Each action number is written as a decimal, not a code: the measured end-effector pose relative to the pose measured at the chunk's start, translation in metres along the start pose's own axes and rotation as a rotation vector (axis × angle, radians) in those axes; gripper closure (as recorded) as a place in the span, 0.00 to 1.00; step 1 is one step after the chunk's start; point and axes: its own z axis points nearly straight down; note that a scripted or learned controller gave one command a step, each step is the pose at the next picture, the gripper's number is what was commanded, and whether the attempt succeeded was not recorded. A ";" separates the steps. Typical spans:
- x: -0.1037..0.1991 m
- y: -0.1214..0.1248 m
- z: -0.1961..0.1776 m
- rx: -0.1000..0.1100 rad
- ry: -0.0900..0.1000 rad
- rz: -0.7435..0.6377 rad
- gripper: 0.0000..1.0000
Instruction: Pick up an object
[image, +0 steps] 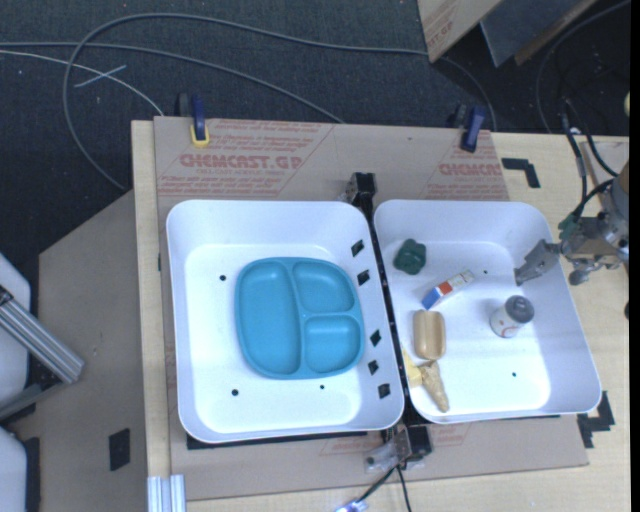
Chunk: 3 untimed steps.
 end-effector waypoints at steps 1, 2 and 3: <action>0.001 0.003 -0.008 -0.014 -0.004 -0.004 0.00; 0.008 0.000 0.052 -0.008 -0.001 -0.004 0.00; 0.009 0.011 0.103 -0.010 -0.002 -0.005 0.00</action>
